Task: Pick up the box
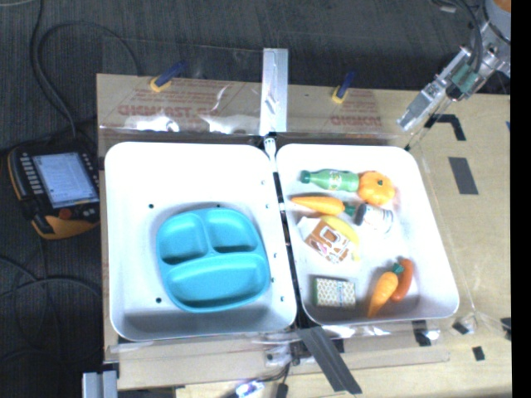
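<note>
Two white bins sit side by side on the bench; the gripper (412,121) hangs above the bench's far right corner, outside the right bin (431,214), touching nothing and holding nothing; how far it is open cannot be told. The box (335,291) lies near the right bin's front edge, just left of a carrot (382,289); a blue tray (214,257) fills the left bin (124,222).

grey arm (485,52), orange band, pale slim gripper (412,121).
</note>
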Robot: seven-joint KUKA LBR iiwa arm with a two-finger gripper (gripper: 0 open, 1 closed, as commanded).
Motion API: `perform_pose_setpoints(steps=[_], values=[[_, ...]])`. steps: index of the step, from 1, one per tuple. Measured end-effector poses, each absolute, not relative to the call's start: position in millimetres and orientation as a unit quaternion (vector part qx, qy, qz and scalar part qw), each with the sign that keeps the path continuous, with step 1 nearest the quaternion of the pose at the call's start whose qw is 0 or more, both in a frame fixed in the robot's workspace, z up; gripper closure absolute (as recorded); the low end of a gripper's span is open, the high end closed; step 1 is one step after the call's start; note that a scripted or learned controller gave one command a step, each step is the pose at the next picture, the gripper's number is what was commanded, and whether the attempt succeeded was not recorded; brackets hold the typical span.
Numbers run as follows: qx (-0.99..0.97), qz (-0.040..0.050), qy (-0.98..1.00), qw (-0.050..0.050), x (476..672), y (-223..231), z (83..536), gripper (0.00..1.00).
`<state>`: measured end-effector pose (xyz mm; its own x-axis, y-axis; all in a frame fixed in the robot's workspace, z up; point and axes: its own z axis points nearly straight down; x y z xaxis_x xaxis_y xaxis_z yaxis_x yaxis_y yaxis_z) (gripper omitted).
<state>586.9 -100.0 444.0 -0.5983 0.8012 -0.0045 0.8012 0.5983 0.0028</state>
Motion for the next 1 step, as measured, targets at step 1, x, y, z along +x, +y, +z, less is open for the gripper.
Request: perform_pose_setpoints(steps=[1], values=[[0.448, 0.0009, 0.894, 0.004, 588.1, -99.4, 453.6, 1.00]])
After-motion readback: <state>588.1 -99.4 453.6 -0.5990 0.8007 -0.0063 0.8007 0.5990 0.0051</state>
